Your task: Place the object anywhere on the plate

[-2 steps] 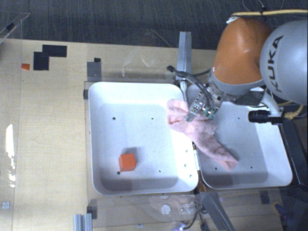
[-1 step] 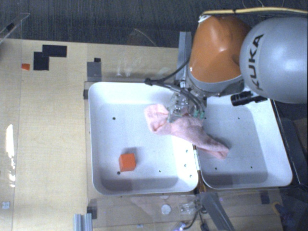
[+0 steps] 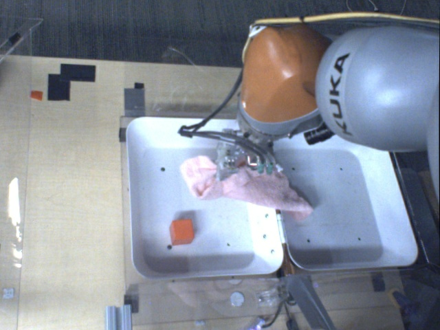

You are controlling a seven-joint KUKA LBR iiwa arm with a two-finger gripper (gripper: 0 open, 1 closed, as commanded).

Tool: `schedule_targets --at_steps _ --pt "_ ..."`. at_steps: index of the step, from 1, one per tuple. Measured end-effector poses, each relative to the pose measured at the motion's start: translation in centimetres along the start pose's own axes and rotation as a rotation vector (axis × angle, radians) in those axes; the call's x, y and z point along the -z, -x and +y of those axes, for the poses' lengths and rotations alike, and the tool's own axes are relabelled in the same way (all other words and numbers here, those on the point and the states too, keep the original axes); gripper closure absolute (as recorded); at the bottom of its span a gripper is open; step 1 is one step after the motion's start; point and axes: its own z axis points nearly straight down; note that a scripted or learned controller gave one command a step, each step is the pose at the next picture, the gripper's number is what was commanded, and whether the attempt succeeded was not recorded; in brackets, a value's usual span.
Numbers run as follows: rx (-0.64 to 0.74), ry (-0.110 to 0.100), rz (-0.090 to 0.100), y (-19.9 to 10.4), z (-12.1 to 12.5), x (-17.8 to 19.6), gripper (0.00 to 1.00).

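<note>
1. Two shallow white bins sit side by side on the bench: the left bin (image 3: 141, 205) fills the middle of the frame, the right bin (image 3: 357, 239) lies toward the lower right, and their inner rims meet just below the centre.
2. The left bin holds one small orange block (image 3: 182, 232), lying flat on the floor in its lower left part, apart from everything else.
3. One crumpled pink cloth (image 3: 240, 188) lies across the centre of the frame. Most of it rests in the left bin's upper right area, and its pointed end drapes over the shared rims into the right bin.
4. The arm (image 3: 364, 88) enters from the upper right, its orange band (image 3: 282, 67) large in the upper middle of the frame, with a black cable (image 3: 206, 124) looping out to the left of the wrist.
5. The gripper (image 3: 240, 160) hangs directly over the cloth's upper edge, its metal parts touching or just above the fabric. Whether it is clenched, released or grasping the cloth cannot be told.
6. Count: two bins, one block, one cloth, one arm.
7. Black patches (image 3: 69, 80) and a small orange mark (image 3: 36, 95) sit on the tan bench (image 3: 62, 205) at the upper left.
</note>
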Motion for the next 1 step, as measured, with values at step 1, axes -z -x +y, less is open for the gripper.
schedule_targets --at_steps 1 --pt "0.000 0.000 0.000 0.01 -0.01 0.02 0.00"
